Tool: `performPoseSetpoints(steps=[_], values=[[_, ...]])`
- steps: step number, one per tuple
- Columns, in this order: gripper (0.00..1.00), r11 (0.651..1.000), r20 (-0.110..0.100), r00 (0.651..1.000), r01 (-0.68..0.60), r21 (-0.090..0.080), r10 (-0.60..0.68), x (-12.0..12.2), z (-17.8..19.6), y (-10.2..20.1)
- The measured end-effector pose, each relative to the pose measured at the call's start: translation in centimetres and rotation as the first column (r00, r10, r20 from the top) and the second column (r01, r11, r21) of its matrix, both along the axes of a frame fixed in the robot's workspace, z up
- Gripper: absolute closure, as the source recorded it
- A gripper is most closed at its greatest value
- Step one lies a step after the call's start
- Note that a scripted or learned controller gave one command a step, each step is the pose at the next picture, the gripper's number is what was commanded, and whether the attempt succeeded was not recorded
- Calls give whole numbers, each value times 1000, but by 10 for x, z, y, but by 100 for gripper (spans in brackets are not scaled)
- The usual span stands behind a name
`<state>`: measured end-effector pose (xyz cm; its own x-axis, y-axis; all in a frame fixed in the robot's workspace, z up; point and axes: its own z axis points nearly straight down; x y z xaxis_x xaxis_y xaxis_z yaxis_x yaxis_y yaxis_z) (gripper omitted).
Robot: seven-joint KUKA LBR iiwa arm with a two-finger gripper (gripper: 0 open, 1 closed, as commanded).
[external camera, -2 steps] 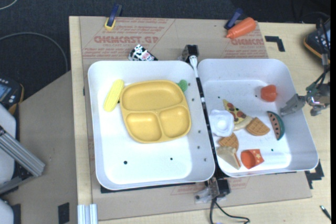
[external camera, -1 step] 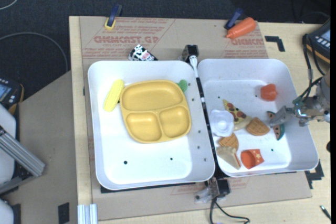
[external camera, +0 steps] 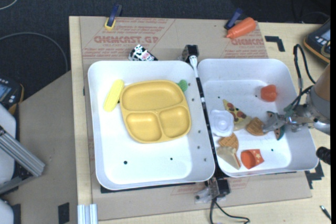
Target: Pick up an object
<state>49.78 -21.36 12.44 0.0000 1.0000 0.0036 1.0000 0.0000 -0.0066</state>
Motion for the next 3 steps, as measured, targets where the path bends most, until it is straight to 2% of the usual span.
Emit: performPoseSetpoints(steps=[1, 2, 3], values=[[0, 1000, 6, 1000, 0, 4, 0, 2, -38, 2], [100, 1000, 14, 1000, -1, 0, 1, 4, -24, 1], [100, 1000, 13, 1000, 0, -8, 1, 0, 38, -2]])
